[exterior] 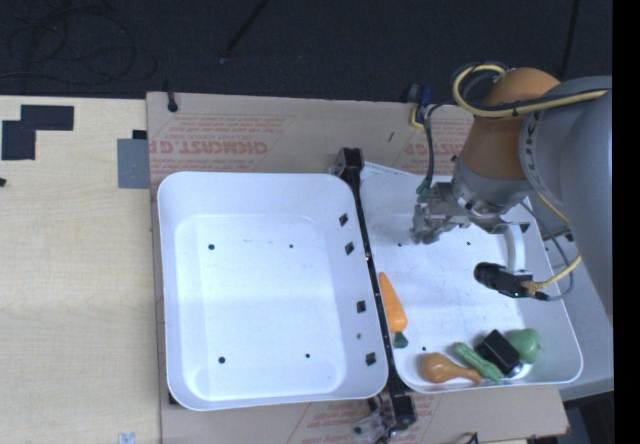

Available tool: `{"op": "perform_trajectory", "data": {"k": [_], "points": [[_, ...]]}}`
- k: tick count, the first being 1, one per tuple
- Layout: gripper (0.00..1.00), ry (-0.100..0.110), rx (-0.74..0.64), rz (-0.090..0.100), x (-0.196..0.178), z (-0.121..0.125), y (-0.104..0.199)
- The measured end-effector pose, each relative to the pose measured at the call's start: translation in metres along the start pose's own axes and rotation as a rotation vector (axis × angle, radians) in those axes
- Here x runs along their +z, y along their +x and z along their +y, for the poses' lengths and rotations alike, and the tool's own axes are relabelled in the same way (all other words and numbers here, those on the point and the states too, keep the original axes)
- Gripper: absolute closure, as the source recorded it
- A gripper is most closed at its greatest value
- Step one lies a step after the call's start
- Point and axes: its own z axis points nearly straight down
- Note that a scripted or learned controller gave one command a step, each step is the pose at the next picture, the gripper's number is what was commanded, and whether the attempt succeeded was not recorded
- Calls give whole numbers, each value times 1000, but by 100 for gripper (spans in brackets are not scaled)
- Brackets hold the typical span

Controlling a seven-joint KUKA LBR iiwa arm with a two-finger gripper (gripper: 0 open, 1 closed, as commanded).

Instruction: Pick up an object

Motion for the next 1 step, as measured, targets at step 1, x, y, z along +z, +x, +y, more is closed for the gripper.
{"op": "perform_trajectory", "data": {"k": [1], "points": [[100,-6,-7,1,-85,-25,62]]}}
